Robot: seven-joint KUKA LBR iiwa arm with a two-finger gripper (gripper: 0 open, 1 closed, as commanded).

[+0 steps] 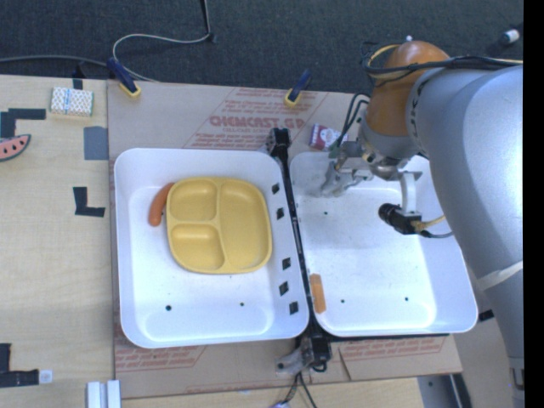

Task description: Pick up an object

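Two bins, three things

Two white bins: the left bin [136, 253] carries one yellow tray [219, 225] and one orange sausage [157, 204] by its far-left corner. One carrot piece [317, 292] lies at the right bin's [382, 287] near-left edge. My fingers [338, 177] hang over its far-left corner; clenched or released, I cannot tell.

Dark carpet floor [255, 15] lies behind a pale wooden bench [51, 253] topped with cardboard [221, 117].

We see a yellow tray [219, 224], an orange carrot [317, 293], white bins [136, 313], and a grey arm [476, 143] banded orange.
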